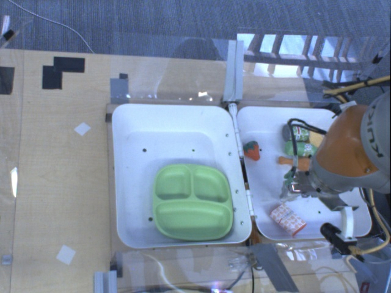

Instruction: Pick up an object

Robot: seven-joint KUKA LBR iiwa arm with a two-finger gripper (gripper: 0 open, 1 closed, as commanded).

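- The grey arm with its orange band [342,145] leans in over the right-hand shallow white bin [264,221], the landmark for everything below, and its bulk covers much of that bin's right half.
- The two-finger gripper [293,185] hangs low over the middle of that bin, its metal tip pointing down at the floor, which suggests a descent toward something rather than a carry.
- Whether the jaws stand apart or together cannot be told; the tip is small and partly hidden by the wrist, and nothing is visibly caught there.
- The likeliest target is the small red-and-white patterned packet [287,218], which lies flat on the bin floor near the front wall, just in front of the gripper tip and apart from it.
- A small orange-red toy with a green top [251,151] sits by the bin's left wall; a thin orange stick-like piece [286,160] lies just behind the gripper tip.
- A green can-like object [298,133] sits toward the bin's back, partly under the arm.
- Beyond the left wall of that bin, the neighbouring white bin [131,182] holds a light green divided plastic plate [192,201], well apart from the gripper.
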